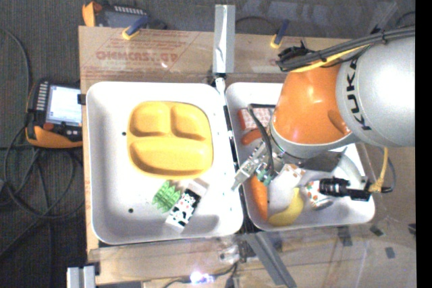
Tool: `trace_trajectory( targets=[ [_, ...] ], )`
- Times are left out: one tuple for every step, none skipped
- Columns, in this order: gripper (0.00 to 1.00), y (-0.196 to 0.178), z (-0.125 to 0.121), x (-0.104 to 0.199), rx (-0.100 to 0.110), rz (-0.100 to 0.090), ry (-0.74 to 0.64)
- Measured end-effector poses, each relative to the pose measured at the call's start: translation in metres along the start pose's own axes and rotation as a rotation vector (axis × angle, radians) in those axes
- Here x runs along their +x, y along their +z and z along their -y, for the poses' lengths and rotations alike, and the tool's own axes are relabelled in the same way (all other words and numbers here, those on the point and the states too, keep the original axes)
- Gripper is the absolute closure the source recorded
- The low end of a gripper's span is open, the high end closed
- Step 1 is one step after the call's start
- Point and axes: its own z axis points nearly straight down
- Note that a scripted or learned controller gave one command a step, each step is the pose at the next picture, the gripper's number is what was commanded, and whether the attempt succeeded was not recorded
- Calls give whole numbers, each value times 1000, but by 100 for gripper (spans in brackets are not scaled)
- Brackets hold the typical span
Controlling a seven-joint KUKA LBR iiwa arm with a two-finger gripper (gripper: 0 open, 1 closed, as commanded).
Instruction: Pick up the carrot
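The carrot (258, 195) is an orange stick lying along the left wall of the right bin (364, 212), near its front. My gripper (252, 167) hangs just above the carrot's far end, pointing down toward the bin's left side. The arm's orange band and grey wrist cover much of the right bin behind it. Nothing shows as lifted off the bin floor.
A yellow banana (287, 208) lies right of the carrot, with a small white and orange item (312, 193) beside it. A reddish piece (250, 137) and a patterned packet (246, 119) sit farther back. The left bin (101, 145) holds a yellow divided plate (171, 137), a green toy (165, 197) and a black-and-white box (183, 208).
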Motion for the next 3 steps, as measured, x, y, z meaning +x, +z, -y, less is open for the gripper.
trace_trajectory(
  targets=[
    [100, 0, -47, 43, 2, 1, -315],
    [100, -1, 40, -36, 1, 4, -414],
    [100, -1, 26, -24, -2, 3, -923]
  ],
)
